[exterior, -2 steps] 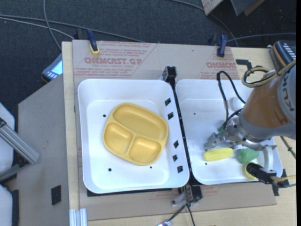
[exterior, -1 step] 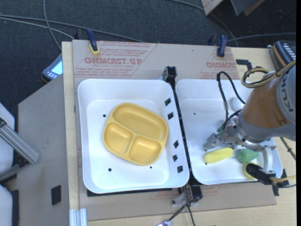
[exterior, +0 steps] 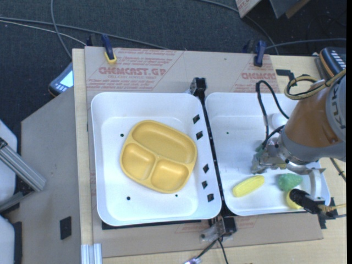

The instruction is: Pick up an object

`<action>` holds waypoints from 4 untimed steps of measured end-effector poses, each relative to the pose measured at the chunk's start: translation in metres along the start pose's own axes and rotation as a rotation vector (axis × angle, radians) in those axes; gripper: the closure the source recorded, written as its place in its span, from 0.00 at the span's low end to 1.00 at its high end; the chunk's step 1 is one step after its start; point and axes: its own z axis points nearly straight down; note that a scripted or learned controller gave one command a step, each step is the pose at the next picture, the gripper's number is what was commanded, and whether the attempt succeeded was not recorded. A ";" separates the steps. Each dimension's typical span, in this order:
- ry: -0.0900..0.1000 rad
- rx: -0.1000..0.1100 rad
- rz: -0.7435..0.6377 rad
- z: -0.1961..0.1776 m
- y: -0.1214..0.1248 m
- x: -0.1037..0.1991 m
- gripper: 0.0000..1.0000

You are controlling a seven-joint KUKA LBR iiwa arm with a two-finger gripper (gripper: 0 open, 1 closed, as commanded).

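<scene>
A yellow corn cob (exterior: 248, 186) lies low in the right bin (exterior: 236, 114), toward the frame's lower right, with a green object (exterior: 289, 181) just right of it. The gripper (exterior: 263, 159) sits just above the cob; its grip state cannot be told. A yellow divided plate (exterior: 158, 155) fills the left bin (exterior: 104, 147).

A yellow divided plate (exterior: 158, 156) in a white bin (exterior: 104, 147); yellow corn (exterior: 248, 186) and a green object (exterior: 289, 181) nearby.

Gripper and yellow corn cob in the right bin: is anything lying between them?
No. In the camera view, only bare white bin floor separates the gripper from the yellow corn cob just below it.
</scene>
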 end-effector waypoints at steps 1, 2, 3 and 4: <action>-0.003 -0.006 -0.002 -0.045 -0.005 0.002 1.00; -0.004 -0.007 -0.001 -0.107 -0.008 -0.002 1.00; -0.005 -0.010 -0.002 -0.169 0.001 -0.004 1.00; 0.000 -0.003 -0.007 -0.174 0.013 0.050 1.00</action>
